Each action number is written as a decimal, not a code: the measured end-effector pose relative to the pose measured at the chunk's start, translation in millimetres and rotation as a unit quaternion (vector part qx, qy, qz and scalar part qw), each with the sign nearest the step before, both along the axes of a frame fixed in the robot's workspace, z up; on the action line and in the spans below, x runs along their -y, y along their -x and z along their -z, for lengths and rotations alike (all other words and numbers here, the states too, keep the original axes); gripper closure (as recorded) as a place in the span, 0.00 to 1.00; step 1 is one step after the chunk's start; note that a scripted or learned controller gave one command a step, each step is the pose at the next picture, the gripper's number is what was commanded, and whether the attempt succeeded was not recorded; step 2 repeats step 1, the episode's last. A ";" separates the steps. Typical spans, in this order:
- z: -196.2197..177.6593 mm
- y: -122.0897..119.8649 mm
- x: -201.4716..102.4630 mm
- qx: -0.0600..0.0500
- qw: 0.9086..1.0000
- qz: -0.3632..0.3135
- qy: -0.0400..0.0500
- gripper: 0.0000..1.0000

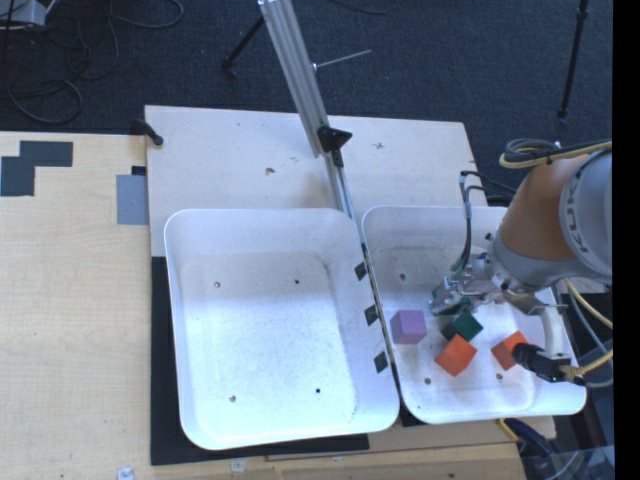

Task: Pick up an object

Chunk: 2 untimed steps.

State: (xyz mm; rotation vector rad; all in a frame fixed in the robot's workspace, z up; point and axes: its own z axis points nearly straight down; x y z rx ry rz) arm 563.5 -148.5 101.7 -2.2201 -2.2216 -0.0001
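Purple cube (408, 326), orange cubes (456, 355) beside hand (452, 303)

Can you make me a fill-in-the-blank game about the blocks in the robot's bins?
1. All the blocks lie in the ____ bin.
2. The purple block is the block nearest the ____ bin.
3. The gripper is just above the ____ block.
4. There are two ____ blocks: one below the green one, one by the bin's right side.

Missing words: right; left; green; orange

One fixed camera looks down slantwise on both bins (262, 230)
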 end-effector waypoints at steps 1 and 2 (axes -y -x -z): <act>-93.3 -40.6 -84.6 0.003 1.000 -0.004 -0.001 1.00; -93.3 -40.6 -84.6 0.003 1.000 -0.004 -0.001 1.00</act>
